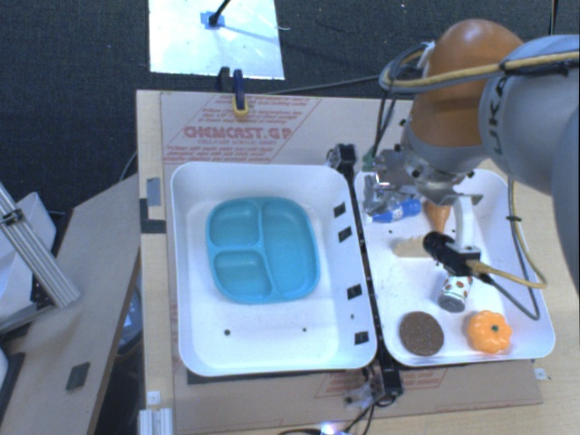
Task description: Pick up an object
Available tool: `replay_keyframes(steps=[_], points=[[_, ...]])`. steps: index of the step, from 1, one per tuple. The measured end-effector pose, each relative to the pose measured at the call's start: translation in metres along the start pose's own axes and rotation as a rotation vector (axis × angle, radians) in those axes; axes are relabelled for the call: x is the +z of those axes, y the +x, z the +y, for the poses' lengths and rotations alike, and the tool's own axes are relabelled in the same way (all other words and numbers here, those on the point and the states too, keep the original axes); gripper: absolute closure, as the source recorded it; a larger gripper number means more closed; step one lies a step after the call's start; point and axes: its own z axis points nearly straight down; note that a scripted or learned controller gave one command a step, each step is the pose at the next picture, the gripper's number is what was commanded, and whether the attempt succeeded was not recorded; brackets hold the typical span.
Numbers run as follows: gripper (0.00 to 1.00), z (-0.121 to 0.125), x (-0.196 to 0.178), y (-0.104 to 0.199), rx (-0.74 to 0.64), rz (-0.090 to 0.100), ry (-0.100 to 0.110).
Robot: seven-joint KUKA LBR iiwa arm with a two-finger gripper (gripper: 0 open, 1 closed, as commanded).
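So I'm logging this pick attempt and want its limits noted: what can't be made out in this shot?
- Gripper: finger state lost in clutter below the wrist, camera view.
- Blue object: partly under the gripper; identity unclear.
- Orange object: top hidden by the arm.
- Arm: cut off at the right edge.

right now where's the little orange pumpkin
The orange pumpkin sits in the right bin's near right corner, just right of the brown disc.
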Motion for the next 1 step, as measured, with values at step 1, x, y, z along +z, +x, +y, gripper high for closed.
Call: replay_keyframes(steps=[1], points=[[1.0,-0.0105,0.0123,0.0595,0.001,0.0,0.001]])
